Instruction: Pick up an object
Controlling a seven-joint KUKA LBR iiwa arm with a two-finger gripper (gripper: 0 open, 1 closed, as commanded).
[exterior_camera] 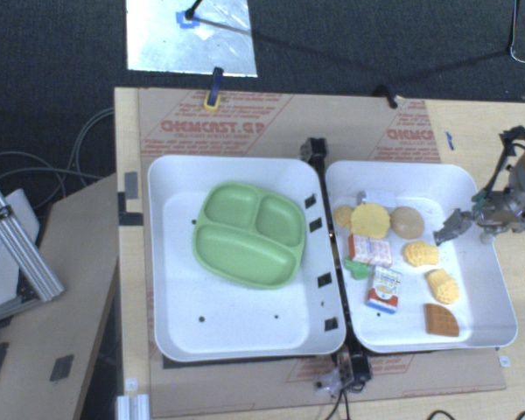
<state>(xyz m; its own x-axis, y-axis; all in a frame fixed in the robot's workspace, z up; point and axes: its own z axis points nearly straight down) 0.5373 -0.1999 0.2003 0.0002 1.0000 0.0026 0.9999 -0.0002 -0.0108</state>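
Left bin (pixel 171 261): we find a green divided plate (pixel 249 233) lying flat near its middle.
Right bin (pixel 486 261): we count a yellow round piece (pixel 371 220), a tan round piece (pixel 408 222), a red-and-white packet (pixel 370 250), a small carton (pixel 384 289), two yellow ridged pieces (pixel 421 254) and (pixel 443 286), and a brown waffle piece (pixel 441 320).
Gripper (pixel 448 227): we see it over the right bin's right side, just beside the upper ridged piece, apart from it.
Jaws: we cannot tell how they stand; nothing shows between them.
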